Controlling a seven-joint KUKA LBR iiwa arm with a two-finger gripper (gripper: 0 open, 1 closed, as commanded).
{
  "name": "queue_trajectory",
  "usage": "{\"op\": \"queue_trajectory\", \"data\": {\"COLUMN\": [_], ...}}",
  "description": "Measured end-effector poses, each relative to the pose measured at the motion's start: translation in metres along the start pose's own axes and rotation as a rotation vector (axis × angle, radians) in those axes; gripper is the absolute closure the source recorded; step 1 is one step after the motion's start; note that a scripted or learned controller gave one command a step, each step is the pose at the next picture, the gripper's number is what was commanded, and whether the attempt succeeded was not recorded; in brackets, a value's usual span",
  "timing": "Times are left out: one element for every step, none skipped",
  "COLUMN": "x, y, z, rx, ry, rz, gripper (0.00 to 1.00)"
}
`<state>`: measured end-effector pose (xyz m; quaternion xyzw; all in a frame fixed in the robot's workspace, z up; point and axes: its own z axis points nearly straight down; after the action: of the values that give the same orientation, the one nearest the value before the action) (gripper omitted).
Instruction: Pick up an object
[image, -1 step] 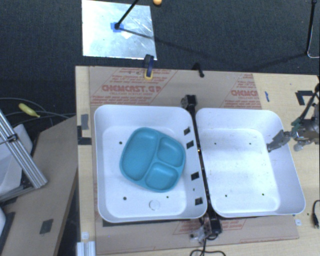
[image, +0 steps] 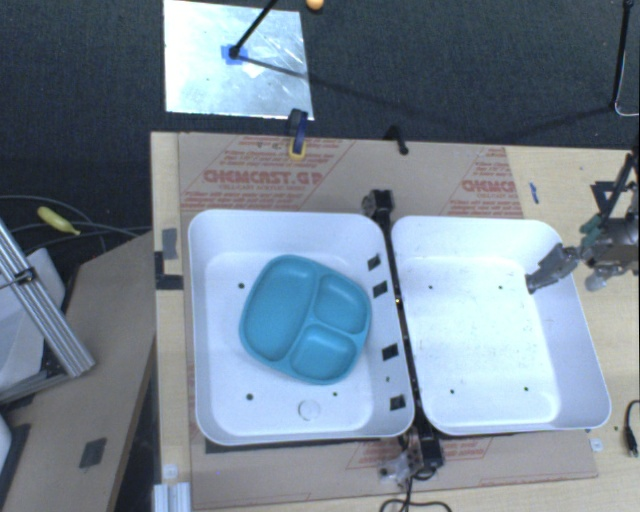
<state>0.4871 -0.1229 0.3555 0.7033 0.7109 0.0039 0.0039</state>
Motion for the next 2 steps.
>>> {"op": "queue_trajectory", "data": {"x": [-0.016,0.078], "y": [-0.003,-0.001], "z": [0.114,0.153], "rx": [0.017,0.013], "ry": [0.001,0.005], "rz": [0.012,-0.002], "gripper": [0.0,0.0]}}
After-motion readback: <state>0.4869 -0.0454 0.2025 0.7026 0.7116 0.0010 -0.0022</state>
